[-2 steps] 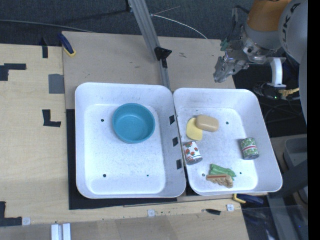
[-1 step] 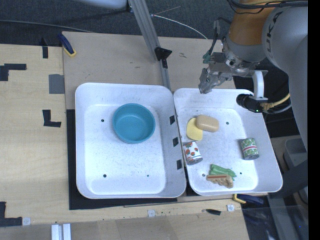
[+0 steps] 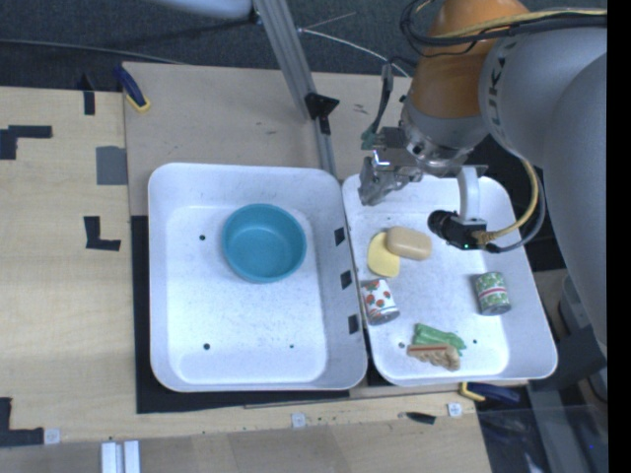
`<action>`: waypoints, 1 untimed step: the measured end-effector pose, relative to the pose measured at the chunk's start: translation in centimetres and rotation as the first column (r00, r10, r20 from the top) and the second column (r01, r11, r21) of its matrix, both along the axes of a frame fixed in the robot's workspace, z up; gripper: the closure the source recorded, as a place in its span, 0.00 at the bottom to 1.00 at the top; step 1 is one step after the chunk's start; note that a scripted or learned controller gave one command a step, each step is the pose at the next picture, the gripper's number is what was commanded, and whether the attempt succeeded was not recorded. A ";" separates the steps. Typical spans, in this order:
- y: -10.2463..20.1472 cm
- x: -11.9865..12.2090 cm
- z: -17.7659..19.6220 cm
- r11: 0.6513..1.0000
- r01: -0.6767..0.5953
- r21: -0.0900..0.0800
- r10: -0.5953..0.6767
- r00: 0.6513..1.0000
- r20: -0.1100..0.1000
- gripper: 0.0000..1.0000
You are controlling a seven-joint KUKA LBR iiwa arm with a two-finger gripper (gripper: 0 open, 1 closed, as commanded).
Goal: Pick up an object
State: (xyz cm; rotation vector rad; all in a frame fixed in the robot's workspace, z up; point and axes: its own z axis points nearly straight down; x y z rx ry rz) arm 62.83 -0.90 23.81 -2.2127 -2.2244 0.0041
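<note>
My gripper (image 3: 378, 187) hangs over the back left corner of the right bin (image 3: 523, 363), with nothing visible between its fingers. Just in front of it lie a tan bread-like piece (image 3: 409, 242) and a yellow lemon-shaped piece (image 3: 384, 257), touching each other. A small can with a red and white label (image 3: 380, 301) lies near the bin's left wall. A green can (image 3: 491, 293) rests toward the right side. A green and brown toy piece (image 3: 435, 345) lies near the front.
The left bin (image 3: 177, 353) holds a blue bowl (image 3: 263, 242). A slanted metal pole (image 3: 296, 62) crosses behind the bins. The grey arm and its orange band (image 3: 463, 28) loom over the right bin's back right.
</note>
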 end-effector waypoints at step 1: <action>4.9 -2.3 -1.5 1.000 -0.001 0.000 0.001 1.000 -0.001 1.00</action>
